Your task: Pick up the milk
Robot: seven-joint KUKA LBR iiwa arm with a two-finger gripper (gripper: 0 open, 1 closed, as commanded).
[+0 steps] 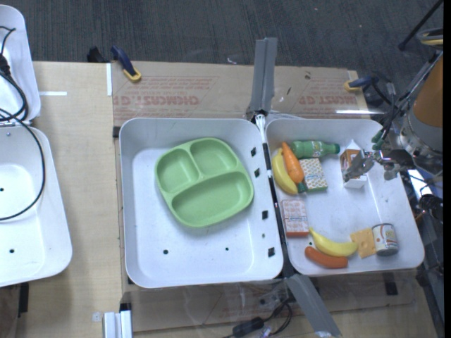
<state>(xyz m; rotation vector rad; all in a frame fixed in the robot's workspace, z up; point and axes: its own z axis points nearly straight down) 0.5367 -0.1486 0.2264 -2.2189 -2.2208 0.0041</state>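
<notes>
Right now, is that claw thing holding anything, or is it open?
Gripper: cannot be told whether open or closed; it sits right at the milk carton in the right bin, with no clear grasp visible.

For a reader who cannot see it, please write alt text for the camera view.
The robot's hand is at the small milk carton in the right bin, which also holds bananas, a carrot, a green bottle, a can and cheese. The left bin holds a green divided plate.
</notes>
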